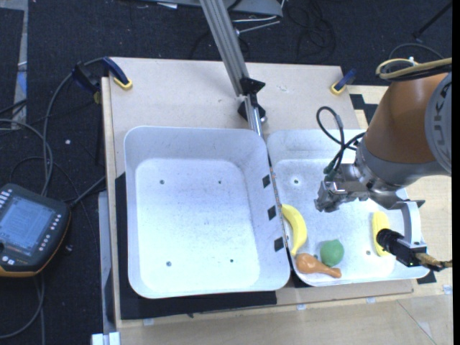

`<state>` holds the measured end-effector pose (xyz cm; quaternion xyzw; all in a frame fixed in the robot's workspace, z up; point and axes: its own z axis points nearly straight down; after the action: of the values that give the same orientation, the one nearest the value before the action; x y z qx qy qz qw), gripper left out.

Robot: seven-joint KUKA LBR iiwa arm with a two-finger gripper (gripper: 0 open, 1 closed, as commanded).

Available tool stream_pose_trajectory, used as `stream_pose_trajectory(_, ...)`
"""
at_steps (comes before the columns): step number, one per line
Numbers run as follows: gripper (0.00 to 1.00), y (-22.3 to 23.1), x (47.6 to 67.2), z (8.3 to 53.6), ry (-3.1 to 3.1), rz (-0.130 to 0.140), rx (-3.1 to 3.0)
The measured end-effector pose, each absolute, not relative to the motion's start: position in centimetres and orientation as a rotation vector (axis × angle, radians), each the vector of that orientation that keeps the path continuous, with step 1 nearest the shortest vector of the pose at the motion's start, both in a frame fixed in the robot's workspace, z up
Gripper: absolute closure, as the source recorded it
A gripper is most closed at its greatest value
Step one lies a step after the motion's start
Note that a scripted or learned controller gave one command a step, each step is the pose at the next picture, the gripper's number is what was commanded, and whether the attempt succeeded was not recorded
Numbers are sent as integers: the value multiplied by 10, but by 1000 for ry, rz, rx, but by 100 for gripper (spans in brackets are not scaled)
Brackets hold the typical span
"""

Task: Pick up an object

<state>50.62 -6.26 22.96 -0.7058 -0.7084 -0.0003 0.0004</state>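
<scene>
My gripper (325, 201) hangs over the middle of the right bin (305, 157), with nothing seen in it. A yellow banana (295, 225) lies to its lower left, against the bin's left wall. In front of the gripper, a green round fruit (331, 251) rests near the bin's front edge. An orange pear-shaped item (316, 264) lies just left of and below the fruit, touching the front wall. The gripper stands apart from all three things.
The left bin (144, 157) sits beside the right one, sharing a wall marked with black tape (272, 192). A slanted metal pole (226, 45) rises from the back between the bins. The arm's orange band (413, 113) looms over the right bin's right side.
</scene>
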Motion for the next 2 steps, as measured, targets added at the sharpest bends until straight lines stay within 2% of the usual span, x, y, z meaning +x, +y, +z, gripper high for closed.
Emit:
stream_pose_trajectory(1,100,-15,517,224,-2225,0,-2216)
stream_pose_trajectory(2,100,43,517,237,-2228,-2,-2214)
